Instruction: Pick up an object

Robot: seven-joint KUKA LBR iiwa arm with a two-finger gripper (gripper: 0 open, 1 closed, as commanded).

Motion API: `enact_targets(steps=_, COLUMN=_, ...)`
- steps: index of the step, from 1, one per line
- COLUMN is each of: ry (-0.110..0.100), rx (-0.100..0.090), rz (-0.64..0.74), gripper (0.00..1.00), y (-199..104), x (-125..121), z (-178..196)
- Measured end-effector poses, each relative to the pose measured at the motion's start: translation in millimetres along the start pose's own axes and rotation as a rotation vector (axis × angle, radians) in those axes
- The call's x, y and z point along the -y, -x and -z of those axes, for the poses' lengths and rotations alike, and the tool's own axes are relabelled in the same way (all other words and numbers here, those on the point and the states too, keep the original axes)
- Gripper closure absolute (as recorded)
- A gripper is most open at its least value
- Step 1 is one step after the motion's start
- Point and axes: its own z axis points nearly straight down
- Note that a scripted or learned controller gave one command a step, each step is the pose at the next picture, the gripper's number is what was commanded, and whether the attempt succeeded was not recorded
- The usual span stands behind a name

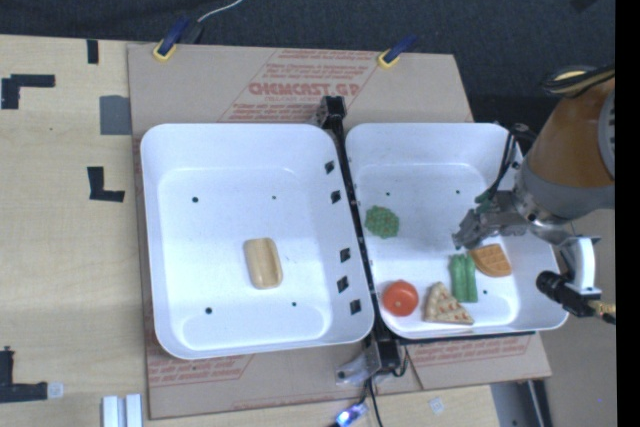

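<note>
- Nearest the front rim of the right bin (430, 147), three toy foods sit in a row: a tomato (400, 297), a pizza slice (446, 305) just right of it, and a green pod (462, 277) standing lengthwise behind the slice.
- Just right of the pod lies an orange piece (492, 261), close beside it and possibly touching.
- Over these two hangs the gripper (474, 233), reaching in from the right; its tips sit just behind and between the pod and the orange piece.
- Whether its fingers are apart or together cannot be told; nothing shows between them.
- My judgement: the pod is the likeliest target. It lies slightly forward of the tips, long axis running front to back, so a grip should close across its narrow width.
- Further left, broccoli (381, 221) sits alone, well apart from the gripper.
- Across the divider, a bread roll (263, 262) lies in the left bin (170, 155), farthest from the arm.
</note>
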Motion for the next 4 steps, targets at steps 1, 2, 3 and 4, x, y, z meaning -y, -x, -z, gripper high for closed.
enact_targets(steps=1, ry=0.005, rx=-0.004, rz=-0.003, gripper=1.00, y=49, x=-8, z=-62)
enact_targets(steps=2, ry=0.011, rx=0.003, rz=0.002, gripper=1.00, y=24, x=-46, z=24)
enact_targets(steps=3, ry=-0.003, rx=0.001, rz=-0.007, gripper=1.00, y=51, x=5, z=13)
enact_targets(steps=4, ry=0.000, rx=0.002, rz=-0.001, gripper=1.00, y=49, x=-33, z=-28)
